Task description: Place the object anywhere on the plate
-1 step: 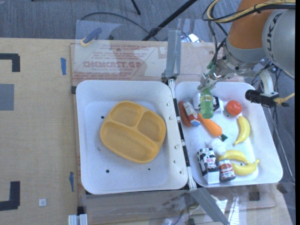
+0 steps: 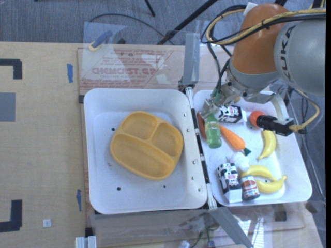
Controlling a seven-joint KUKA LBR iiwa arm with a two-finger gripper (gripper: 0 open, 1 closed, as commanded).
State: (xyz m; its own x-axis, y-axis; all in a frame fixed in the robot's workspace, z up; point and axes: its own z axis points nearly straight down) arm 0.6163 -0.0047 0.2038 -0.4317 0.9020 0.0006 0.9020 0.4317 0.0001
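A yellow divided plate (image 2: 147,144) lies in the left white bin (image 2: 98,118), with nothing on it. My gripper (image 2: 213,106) hangs over the upper left part of the right bin (image 2: 300,182), below the orange wrist band. It is just above a green bottle (image 2: 212,133) that lies near the bin's left wall. An orange carrot (image 2: 231,137) lies right beside the bottle. A small cow-patterned carton (image 2: 231,113) sits next to the gripper on its right.
The right bin also holds a single banana (image 2: 268,142), a banana pair (image 2: 267,179), a second cow-patterned carton (image 2: 228,176), a red jar (image 2: 250,188) and an orange-red round object (image 2: 256,118). A red slim object (image 2: 199,123) lies along the divider. Cables loop around the arm.
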